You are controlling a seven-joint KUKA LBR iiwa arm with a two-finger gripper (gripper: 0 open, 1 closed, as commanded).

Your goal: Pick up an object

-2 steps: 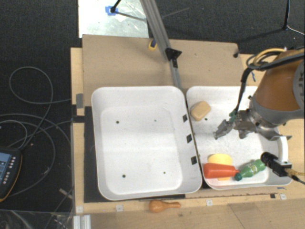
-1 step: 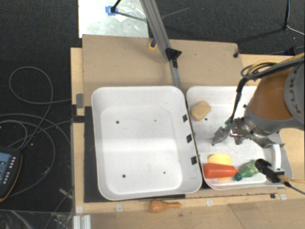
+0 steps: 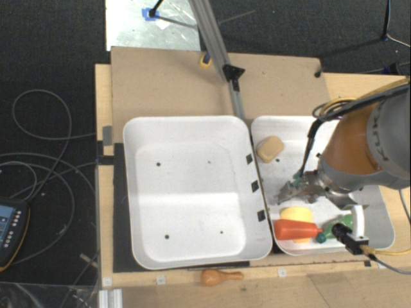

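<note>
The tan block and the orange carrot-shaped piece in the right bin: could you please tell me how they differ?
The tan block is pale, squat and rounded; the orange carrot-shaped piece is bright, long and tapered. The block lies alone toward the far end of the right bin; the carrot piece lies at the near end, against a yellow piece. Both rest on the bin floor, not in the gripper.

Left bin [image 3: 186,191]: plain white, a few small dark dots
Right bin [image 3: 282,128]: white
Arm [image 3: 372,149]: grey, with an orange band
Block [image 3: 270,148]: tan
Round piece [image 3: 297,213]: yellow
Carrot-shaped piece [image 3: 295,230]: orange-red with a green end
Bench [image 3: 167,82]: light brown board
Floor [image 3: 51,43]: dark, almost black
Pear-shaped thing [image 3: 220,276]: orange-brown
</note>
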